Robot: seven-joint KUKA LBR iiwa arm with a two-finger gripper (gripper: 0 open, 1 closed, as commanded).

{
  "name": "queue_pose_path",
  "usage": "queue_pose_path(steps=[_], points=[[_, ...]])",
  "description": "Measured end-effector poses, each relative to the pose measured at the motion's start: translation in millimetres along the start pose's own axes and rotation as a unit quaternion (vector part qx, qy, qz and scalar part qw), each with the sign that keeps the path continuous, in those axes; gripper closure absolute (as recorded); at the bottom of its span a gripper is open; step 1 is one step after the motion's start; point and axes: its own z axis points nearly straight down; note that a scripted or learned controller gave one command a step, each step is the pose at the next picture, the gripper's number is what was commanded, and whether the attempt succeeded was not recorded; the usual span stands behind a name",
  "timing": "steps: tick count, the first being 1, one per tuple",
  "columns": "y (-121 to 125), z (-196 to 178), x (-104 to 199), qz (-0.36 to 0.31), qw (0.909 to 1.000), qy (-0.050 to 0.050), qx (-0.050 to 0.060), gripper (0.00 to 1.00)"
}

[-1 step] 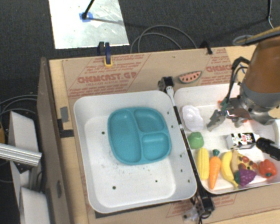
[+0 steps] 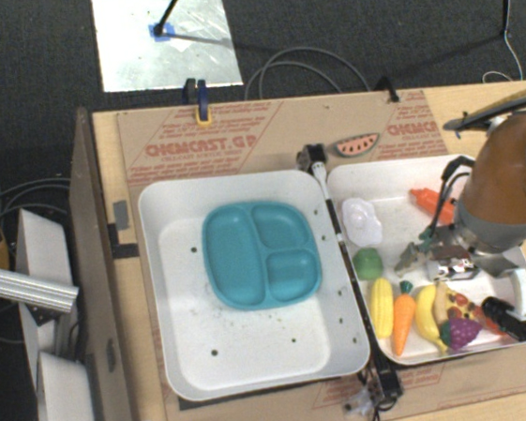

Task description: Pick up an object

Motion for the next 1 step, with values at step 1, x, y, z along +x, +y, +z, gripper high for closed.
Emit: queue_pose_path(steps=[1], points=[[58.2, 16.5, -80.2, 0.003, 1.0000, -0.001, 0.005, 0.00]])
